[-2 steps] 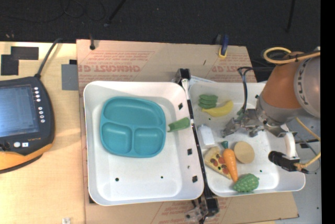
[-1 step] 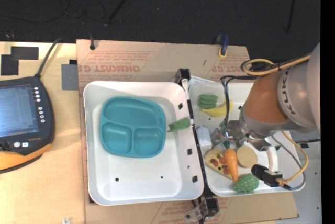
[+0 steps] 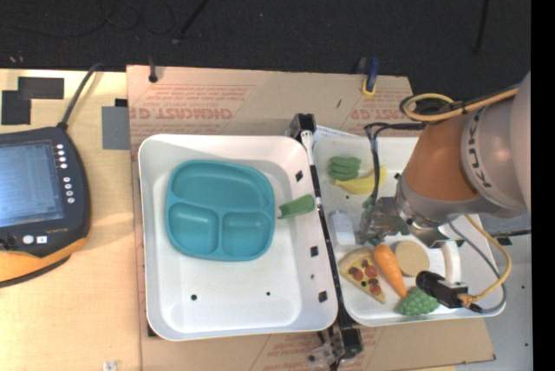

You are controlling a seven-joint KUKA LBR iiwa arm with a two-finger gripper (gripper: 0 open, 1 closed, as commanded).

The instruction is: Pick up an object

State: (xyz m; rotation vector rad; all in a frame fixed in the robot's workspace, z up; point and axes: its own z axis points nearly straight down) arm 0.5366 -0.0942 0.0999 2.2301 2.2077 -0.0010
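From my remote station I see the grey arm with its orange band reaching in over the right-hand shallow white bin. Its two-finger gripper sits low near that bin's left side; I cannot tell how the jaws stand, as the wrist hides them.

In the right bin, a yellow banana-shaped toy lies near the top with a green ribbed toy piece just above it, touching. Nearer the front edge I see a triangular toy pizza slice, an orange toy carrot lying aslant beside it, a round tan disc just right of the carrot, and a green toy broccoli floret near the bin's lower rim.

The left-hand shallow white bin holds a teal plastic divided tray. A small green stick-like piece lies at the tray's right edge, close to the wall between the bins.

A black handheld control pendant rests on the bench at far left.
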